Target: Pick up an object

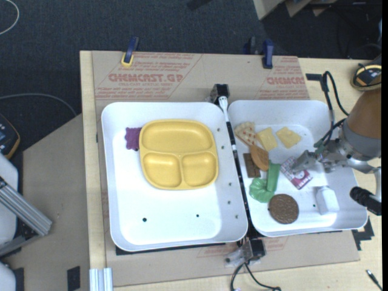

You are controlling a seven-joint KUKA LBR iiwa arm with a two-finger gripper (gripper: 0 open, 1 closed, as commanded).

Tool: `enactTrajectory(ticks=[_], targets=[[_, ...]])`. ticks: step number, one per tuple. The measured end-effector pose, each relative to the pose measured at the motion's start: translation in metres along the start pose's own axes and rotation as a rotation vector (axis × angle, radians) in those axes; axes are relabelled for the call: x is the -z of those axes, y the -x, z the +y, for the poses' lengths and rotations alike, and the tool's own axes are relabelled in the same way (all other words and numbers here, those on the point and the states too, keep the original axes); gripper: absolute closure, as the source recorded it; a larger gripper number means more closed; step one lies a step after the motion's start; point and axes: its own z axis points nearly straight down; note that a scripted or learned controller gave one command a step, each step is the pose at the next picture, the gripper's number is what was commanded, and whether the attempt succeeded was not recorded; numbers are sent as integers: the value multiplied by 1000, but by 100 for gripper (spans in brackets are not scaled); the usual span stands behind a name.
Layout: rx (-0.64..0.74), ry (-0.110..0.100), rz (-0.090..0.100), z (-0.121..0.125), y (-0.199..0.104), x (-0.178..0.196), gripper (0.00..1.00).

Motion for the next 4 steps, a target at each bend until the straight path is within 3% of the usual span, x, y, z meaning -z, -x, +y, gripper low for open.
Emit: enactTrajectory(ticks=[1,2,4], targets=[[1,7,1,2,0,-14,0],[1,21,-5,6,0,-1,100],[2,16,-7,16,-10,122,100]])
